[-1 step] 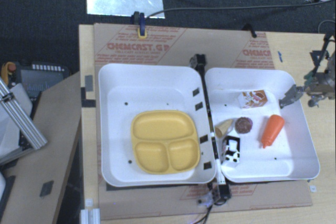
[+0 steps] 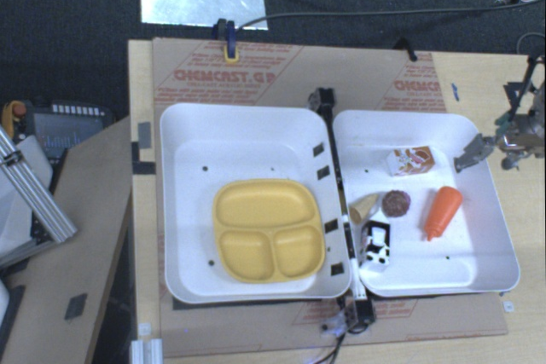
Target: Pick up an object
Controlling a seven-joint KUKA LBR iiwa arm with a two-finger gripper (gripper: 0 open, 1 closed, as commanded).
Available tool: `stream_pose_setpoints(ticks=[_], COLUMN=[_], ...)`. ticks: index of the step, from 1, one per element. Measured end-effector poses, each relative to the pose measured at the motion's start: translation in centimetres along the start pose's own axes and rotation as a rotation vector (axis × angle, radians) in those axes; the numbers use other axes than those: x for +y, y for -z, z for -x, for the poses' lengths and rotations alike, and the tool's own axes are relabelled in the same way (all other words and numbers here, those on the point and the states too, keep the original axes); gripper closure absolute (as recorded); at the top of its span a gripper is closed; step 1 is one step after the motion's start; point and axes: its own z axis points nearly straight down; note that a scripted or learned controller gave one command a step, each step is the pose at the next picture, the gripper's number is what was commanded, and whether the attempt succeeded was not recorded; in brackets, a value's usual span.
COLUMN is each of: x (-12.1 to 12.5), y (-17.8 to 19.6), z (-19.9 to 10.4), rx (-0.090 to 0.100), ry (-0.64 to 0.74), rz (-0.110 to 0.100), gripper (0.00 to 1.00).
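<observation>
Looking down on the bench from my remote station, I log the following.

Left bin: white, shallow; it holds a yellow tray with three compartments, lying flat toward the near half of the bin.

Right bin: white, shallow, set beside the left bin; a row of black clips runs along the seam between them.

Carton: small white pack with red and brown print, lying in the far part of the right bin.

Carrot: orange, lying tilted, near the right wall of the right bin, below the carton.

Brown disc: round, dark, between the carrot and the seam, just left of the carrot.

Tan piece: pale wedge just left of the disc, close to the seam.

Black-and-white block: small, near the front left corner of the right bin.

Gripper: at the far right rim of the right bin, above the carrot and right of the carton, apart from both. I cannot tell whether it is open or closed; I see nothing in it.

Bench: covered with printed brown board beneath both bins.
</observation>
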Motion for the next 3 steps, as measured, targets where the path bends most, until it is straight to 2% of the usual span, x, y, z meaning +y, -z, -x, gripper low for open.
stream_pose_setpoints(ticks=[1, 3], x=[-0.4, 1.0], y=[-4.3, -13.9], z=[-0.4, -0.5], rx=[0.001, 0.001], ry=[-0.002, -0.003], rz=[-0.002, -0.003], gripper=[0.00, 0.00])
